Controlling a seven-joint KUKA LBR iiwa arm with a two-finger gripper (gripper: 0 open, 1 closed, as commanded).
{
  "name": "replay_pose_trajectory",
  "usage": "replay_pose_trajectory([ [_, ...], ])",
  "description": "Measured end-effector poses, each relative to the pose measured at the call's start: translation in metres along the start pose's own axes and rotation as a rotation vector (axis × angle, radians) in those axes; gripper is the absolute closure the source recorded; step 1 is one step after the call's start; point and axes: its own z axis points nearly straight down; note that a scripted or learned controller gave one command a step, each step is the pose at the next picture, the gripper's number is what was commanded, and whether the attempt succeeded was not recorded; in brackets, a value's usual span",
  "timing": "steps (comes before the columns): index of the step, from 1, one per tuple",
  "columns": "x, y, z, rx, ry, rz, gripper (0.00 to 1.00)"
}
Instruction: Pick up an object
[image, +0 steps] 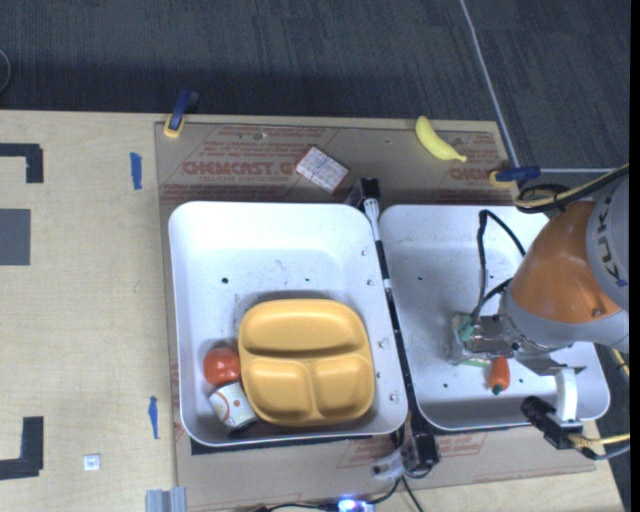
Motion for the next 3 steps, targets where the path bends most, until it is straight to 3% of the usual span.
replay_pose_trajectory([
  [1, 0.000, 0.000, 0.001, 0.001, 0.000, 0.000, 0.00],
  [2, 0.004, -0.003, 0.011, 0.008, 0.001, 0.001, 0.00],
  [3, 0.004, -0.001, 0.001, 0.004, 0.001, 0.001, 1.00],
])
